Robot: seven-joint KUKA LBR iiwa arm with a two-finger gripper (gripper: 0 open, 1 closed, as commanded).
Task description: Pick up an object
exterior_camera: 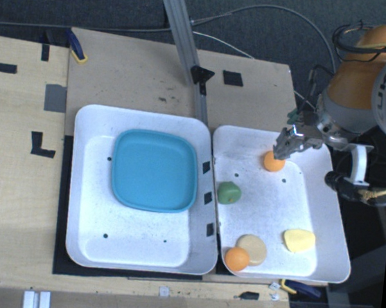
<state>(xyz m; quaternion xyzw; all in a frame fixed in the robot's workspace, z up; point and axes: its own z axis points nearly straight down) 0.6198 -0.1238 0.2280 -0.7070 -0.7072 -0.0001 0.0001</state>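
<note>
Left bin (83,192) holds a blue plate (155,170). Right bin (323,228) holds five small items; the gripper (282,151) sits directly over the orange ball (274,163). Jaw state cannot be determined.

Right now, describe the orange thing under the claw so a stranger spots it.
Find the right white bin. At its far edge, directly beneath the claw, sits a small orange ball. The other orange ball lies at the near edge, touching a beige piece.

Both bins white: left bin (86,171), right bin (324,222). Blue plate (155,170) in left bin. Right bin: orange ball (273,162) at 12 o'clock, green obj (229,192) 9, yellow obj (299,240) 4, beige disc (252,248) + orange fruit (236,259) 7.
</note>
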